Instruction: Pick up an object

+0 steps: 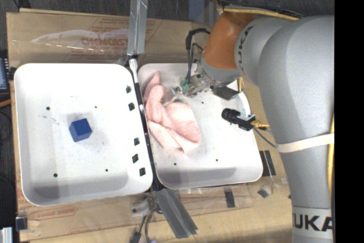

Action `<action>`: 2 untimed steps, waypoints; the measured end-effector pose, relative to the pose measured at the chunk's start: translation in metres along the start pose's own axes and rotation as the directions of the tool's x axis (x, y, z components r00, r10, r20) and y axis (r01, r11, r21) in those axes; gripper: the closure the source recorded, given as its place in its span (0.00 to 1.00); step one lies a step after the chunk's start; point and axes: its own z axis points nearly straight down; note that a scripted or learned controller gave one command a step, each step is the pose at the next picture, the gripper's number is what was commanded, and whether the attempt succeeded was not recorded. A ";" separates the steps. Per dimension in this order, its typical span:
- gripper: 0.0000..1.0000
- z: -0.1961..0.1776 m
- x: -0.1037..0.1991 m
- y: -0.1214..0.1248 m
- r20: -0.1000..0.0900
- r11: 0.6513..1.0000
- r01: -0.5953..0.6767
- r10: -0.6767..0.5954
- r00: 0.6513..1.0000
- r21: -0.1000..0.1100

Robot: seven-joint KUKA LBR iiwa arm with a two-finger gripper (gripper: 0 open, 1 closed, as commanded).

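Brown cardboard covers the tabletop [68, 37] under two white bins. A blue cube [80, 129] sits near the middle of the left bin [34, 190]. A pink cloth [170, 119] lies along the right bin's [239, 171] left wall, its long axis running from the far left corner toward the bin's middle. The claw [186, 87] hangs low by the far edge, just beside the cloth's upper end, which lies to its left and nearer the camera. How wide it stands I cannot tell.
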 end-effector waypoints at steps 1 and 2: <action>0.00 0.000 0.028 0.016 0.000 0.999 0.045 -0.045 0.999 0.003; 1.00 -0.009 0.027 0.016 0.001 0.999 0.046 -0.046 0.999 0.001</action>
